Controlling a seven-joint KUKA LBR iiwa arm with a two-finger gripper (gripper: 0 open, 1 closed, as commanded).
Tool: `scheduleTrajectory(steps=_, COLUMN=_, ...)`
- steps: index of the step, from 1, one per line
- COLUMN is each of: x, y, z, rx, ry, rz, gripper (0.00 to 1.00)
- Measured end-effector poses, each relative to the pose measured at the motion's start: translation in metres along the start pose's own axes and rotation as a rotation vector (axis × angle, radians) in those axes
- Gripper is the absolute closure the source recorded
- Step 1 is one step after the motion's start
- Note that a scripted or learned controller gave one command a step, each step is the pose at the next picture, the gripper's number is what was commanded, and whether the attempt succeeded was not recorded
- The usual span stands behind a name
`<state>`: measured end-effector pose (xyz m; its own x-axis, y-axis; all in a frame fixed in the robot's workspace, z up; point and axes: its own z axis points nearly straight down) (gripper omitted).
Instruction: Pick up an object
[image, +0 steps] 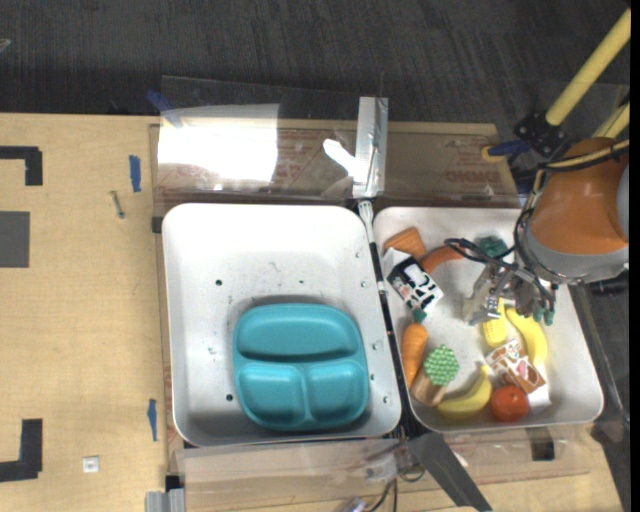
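Toy food crowds the right bin (585, 385), where the gripper (497, 297) hangs low over the middle of the heap, its metal fingers pointing toward 7 o'clock. Whether those fingers are spread or closed I cannot tell, since the tips blur into the clutter beneath, and nothing is clearly caught between them. The grey arm (580, 225) with its orange band enters from 3 o'clock.

Just below the gripper, at 5 o'clock from it, lies a yellow banana (530, 338), touching a small printed carton (520, 367). A red tomato (509, 402) sits at 6 o'clock of that carton, beside a second banana (466, 396) curving along the bin's lower wall. At 9 o'clock from the gripper stands a black-and-white carton (414, 283) near the dividing wall, with an orange carrot (414, 349) and a green broccoli piece (441, 364) below it. An orange wedge (405, 241) rests at the bin's 11 o'clock corner.

The left bin (200, 260) carries a teal sectioned tray (298, 364) in its lower half. Both bins sit on the tan worktop (70, 320)
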<state>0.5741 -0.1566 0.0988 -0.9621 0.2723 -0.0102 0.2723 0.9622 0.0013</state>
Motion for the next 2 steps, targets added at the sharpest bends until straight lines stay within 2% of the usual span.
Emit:
scheduleTrajectory(steps=1, x=-0.009, y=-0.036, z=-0.148, rx=0.002, ry=-0.003, rz=-0.209, gripper=1.0)
scheduleTrajectory(steps=2, x=-0.024, y=0.005, z=-0.25, rx=0.0, ry=-0.003, rz=-0.243, gripper=1.0)
